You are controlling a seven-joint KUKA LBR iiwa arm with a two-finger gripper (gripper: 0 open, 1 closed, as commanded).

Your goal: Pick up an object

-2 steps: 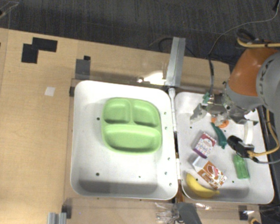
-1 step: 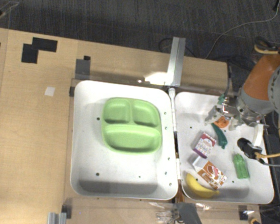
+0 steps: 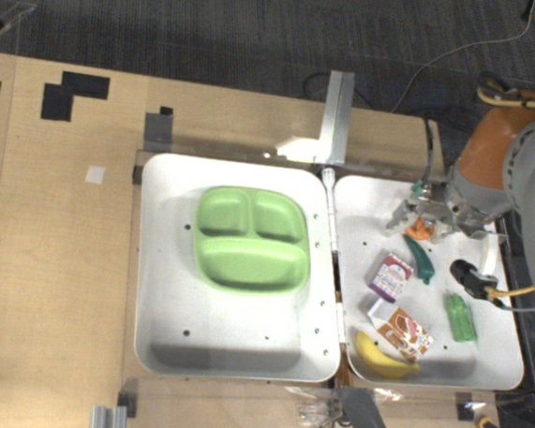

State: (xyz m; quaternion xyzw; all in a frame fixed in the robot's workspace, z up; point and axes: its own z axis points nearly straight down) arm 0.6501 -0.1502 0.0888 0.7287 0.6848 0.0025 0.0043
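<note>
Two white bins sit side by side on the bench: the left bin (image 3: 158, 273) holds a green divided tray (image 3: 251, 238) at its centre, and the right bin (image 3: 497, 367) holds a banana (image 3: 383, 357) at six o'clock, a brown snack packet (image 3: 405, 333) just above it and a purple-and-white carton (image 3: 390, 276) near the middle. A green bottle (image 3: 461, 317) lies at four o'clock with its long axis running twelve to six. The gripper (image 3: 424, 217) hangs at the bin's twelve o'clock over an orange piece (image 3: 418, 229) and a dark green pod (image 3: 422, 258) slanting from eleven toward five; I cannot tell how far its jaws are open or whether they touch anything.
</note>
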